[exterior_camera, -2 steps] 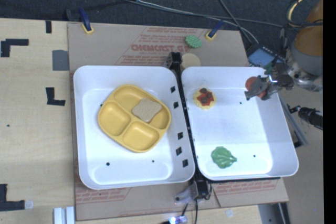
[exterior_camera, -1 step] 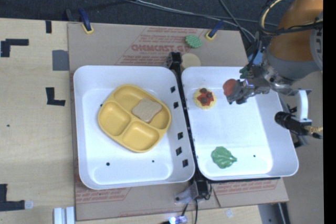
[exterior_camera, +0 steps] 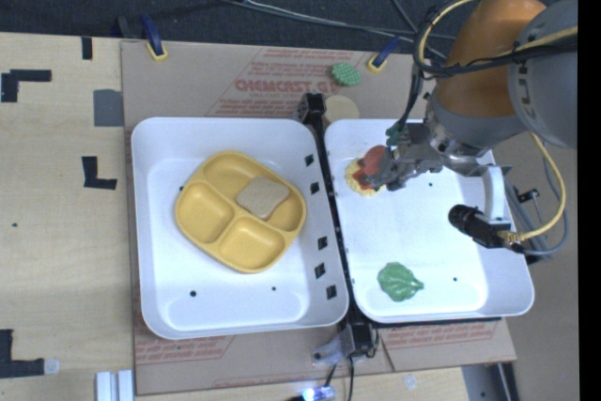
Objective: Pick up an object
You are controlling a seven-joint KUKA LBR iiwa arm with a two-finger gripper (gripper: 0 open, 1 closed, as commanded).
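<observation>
Gripper point(exterior_camera: 387, 172) low over upper-left corner of right bin point(exterior_camera: 441, 296), down among a red toy piece point(exterior_camera: 375, 159) and a yellow toy piece point(exterior_camera: 359, 177). Finger opening: cannot tell; grasp on either piece not confirmed. Green leaf toy point(exterior_camera: 399, 281) near front wall. Yellow divided tray point(exterior_camera: 211, 211) with tan bread slice point(exterior_camera: 262, 196) in left bin point(exterior_camera: 160, 296).

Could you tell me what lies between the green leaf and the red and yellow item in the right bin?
In the camera view, bare white bin floor lies between the green leaf and the red and yellow item.
</observation>
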